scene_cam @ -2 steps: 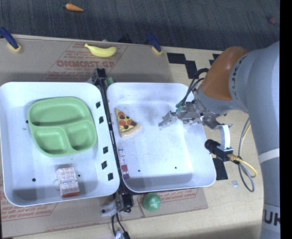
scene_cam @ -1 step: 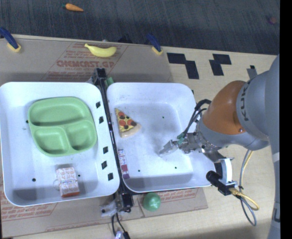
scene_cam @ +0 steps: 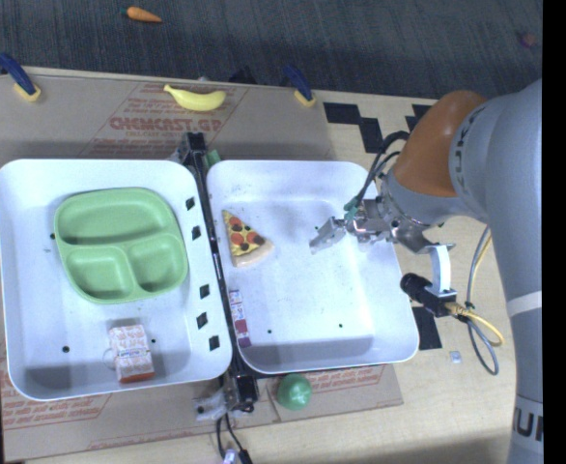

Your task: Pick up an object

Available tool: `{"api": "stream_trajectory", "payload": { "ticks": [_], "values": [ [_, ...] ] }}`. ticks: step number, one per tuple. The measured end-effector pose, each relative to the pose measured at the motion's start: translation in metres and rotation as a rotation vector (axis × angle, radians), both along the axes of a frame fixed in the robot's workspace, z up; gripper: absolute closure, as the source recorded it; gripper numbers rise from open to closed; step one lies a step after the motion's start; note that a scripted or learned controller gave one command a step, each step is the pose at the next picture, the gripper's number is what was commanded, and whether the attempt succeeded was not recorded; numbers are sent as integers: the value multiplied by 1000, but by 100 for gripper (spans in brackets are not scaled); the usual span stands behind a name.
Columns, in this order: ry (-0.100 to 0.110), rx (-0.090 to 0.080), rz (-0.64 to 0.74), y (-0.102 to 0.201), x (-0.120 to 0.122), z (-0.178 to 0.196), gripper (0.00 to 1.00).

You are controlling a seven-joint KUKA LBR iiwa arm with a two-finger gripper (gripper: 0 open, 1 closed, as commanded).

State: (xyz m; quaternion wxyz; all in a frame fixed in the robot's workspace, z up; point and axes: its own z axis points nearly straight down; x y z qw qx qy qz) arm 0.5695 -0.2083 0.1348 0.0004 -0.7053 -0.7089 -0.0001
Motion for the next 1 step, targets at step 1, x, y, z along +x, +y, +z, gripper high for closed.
{"api": "stream_trajectory", "payload": {
  "ticks": [1],
  "values": [
    [-1, 0, 0, -2, 87, 29, 0]
  ]
}}
